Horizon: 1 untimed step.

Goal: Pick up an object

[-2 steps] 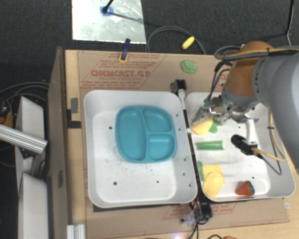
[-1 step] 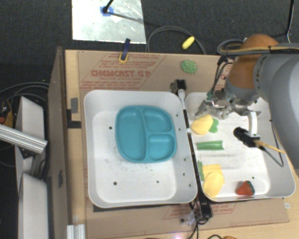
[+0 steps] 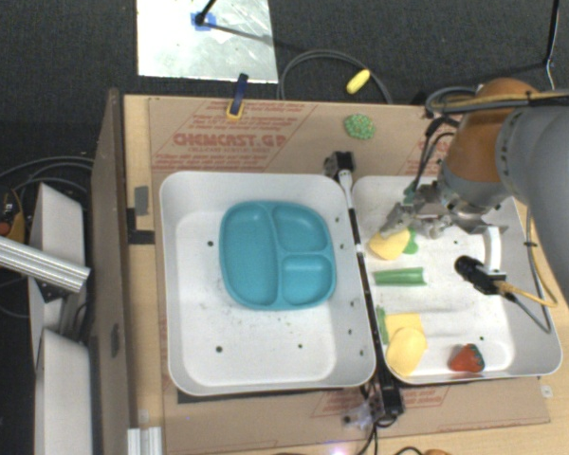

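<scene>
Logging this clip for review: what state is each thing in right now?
gripper: low in the right bin, at the yellow wedge.
yellow wedge: lying under the gripper.
green stick: lying flat, apart from the gripper.
blue plate: flat, right way up, in the left bin.
yellow lump: resting at the near wall.
red piece: resting near the front.

Two bins side by side on a bench [image 3: 218, 131], plate [image 3: 275, 254] in the middle of the left bin [image 3: 190, 349], in the right bin [image 3: 526, 335] a wedge [image 3: 390, 245] by the left wall, gripper [image 3: 412, 218] just behind the wedge, stick [image 3: 399, 276] just in front of it, fruit [image 3: 405, 347] in the near left corner, strawberry [image 3: 467, 357] to the fruit's right
</scene>
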Each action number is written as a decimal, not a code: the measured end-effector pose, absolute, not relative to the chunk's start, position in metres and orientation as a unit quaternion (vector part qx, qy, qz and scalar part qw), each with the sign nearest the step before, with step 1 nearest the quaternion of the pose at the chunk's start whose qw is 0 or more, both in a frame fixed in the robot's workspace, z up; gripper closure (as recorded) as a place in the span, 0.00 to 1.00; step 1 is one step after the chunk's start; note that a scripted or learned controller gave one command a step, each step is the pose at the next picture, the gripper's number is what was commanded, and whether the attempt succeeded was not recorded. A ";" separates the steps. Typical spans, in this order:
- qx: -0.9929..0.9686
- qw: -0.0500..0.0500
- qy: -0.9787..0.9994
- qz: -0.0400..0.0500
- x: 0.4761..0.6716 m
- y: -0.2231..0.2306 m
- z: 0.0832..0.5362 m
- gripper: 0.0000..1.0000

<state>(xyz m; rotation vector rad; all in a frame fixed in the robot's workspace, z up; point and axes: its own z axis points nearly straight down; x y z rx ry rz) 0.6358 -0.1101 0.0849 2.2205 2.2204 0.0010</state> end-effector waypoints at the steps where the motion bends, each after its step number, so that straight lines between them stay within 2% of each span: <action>1: 0.707 0.000 0.707 0.000 0.628 -0.106 0.084 0.00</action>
